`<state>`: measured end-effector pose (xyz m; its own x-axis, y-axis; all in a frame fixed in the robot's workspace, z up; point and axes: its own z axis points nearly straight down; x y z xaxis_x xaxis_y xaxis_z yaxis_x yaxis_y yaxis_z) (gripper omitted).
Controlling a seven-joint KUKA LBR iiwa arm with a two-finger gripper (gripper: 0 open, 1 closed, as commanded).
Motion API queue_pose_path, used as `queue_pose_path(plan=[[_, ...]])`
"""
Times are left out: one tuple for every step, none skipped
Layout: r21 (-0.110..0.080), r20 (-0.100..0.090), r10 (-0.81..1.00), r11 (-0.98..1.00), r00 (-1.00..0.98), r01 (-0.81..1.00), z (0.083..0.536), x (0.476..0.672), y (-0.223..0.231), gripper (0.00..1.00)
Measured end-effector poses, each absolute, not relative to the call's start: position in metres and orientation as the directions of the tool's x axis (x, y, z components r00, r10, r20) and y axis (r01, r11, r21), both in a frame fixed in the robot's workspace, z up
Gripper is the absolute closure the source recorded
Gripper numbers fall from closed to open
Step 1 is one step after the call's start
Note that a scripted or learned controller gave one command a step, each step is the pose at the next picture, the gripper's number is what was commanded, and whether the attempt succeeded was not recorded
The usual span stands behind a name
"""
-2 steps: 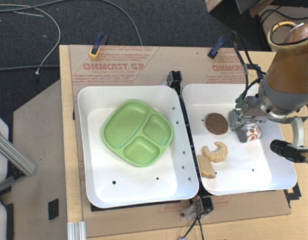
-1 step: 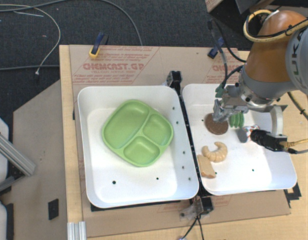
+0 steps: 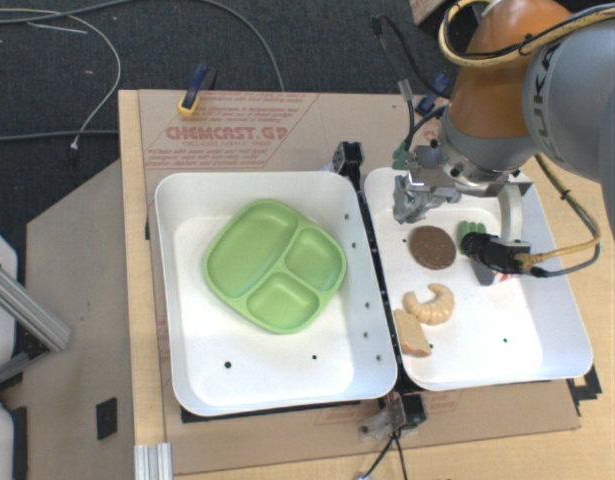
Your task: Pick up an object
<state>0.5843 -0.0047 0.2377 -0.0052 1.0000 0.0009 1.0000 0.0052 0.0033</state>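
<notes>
Hovering claw above brown disc, right bin.

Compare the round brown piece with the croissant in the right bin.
The brown disc is dark, flat and round; the croissant is pale tan, curved and ridged. The disc lies just below the gripper, nearer the bin's far end; the croissant lies closer to the near edge. Both rest loose in the right bin.

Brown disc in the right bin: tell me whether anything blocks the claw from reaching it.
Nothing visible does. The claw hangs just above and left of the brown disc, with bare bin floor between them. The green piece lies to the disc's right, off that path.
</notes>
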Motion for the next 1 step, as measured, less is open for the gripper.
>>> queue_pose_path(plan=[[0.002, 0.001, 1.0, 0.006, -0.006, 1.0, 0.2304, 0.5988, 0.0441, 1.0]])
